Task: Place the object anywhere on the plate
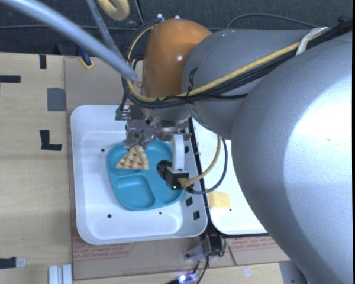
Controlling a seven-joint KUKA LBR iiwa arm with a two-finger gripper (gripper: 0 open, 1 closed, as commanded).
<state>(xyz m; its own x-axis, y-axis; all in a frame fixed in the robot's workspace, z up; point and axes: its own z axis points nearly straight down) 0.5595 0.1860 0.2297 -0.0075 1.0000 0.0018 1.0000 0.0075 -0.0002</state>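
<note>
Pizza slice (134,157), toy wedge, sits on blue plate (136,191) in left bin (89,176), centre-left of frame. Gripper (139,139) directly above slice tip; finger state: cannot tell, wrist blocks view. Slice likely light, rigid, thin; best hold across narrow edges near tip.

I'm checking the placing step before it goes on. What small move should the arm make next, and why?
Probably lift the claw straight up a little. The waffle slice already lies in the blue plate, in its upper compartment, inside the left bin, and the claw sits right at the slice's top edge. Whether it still grips the slice is not clear from this view.
</note>
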